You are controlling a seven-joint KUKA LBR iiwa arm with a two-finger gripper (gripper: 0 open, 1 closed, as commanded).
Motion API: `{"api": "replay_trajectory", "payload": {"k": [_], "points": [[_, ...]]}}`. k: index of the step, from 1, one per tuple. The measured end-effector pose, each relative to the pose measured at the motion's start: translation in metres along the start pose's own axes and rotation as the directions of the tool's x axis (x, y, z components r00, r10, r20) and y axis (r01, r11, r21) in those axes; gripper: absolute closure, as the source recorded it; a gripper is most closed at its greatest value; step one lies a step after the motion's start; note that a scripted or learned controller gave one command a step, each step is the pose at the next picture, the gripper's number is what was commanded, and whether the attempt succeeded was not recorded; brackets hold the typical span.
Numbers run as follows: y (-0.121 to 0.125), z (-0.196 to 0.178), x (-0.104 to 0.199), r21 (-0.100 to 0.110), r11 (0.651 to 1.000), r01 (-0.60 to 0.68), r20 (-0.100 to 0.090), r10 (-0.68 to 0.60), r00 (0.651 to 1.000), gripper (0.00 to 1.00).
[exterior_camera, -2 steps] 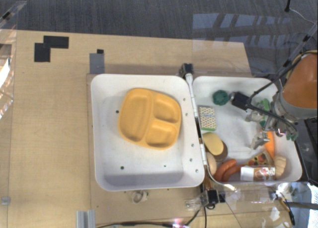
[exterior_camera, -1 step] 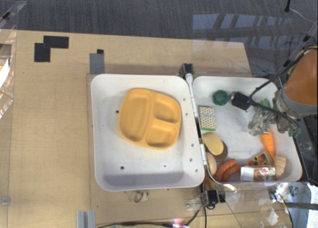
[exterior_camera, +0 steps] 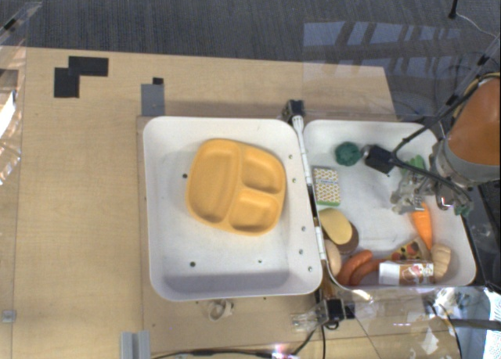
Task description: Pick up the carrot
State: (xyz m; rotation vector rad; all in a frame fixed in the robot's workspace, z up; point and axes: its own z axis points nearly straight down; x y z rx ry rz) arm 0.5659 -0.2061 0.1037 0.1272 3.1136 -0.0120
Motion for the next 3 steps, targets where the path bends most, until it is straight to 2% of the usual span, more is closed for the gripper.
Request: {"api": "replay_trajectory", "payload": {"k": [1, 2, 3], "points": [[-0.003, 0.012, 0.037, -0.003, 0.993, 0.119, -0.004, -0.119, 0.993, 0.0], [-0.003, 0.011, 0.064, -0.004, 1.0, 0.028, -0.001, -0.028, 1.0, 0.0], [0.0, -0.108, -0.008, -0.002, 0.987, 0.159, 0.002, -0.159, 0.987, 0.0]]}}
